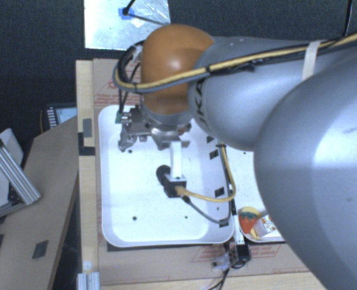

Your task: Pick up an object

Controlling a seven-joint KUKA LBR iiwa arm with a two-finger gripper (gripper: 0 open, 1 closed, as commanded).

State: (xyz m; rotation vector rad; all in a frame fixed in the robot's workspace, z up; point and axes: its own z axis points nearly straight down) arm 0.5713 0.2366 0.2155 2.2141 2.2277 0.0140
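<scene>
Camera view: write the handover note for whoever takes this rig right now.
Claw: low over the far part of the shallow white left bin; whether it is open or shut cannot be told, and nothing confirms a grasp.
Things: a small orange, red and white packet lies at the near edge of the shallow white right bin, partly behind the grey arm.
Done: the arm has reached into the left bin.
Left: the pick itself. The packet is in the other bin, well away from the claw.

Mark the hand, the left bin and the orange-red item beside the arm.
hand (127,142): camera view, lower tip.
left bin (130,213): camera view, bare floor.
orange-red item (250,221): camera view, orange face.
</scene>
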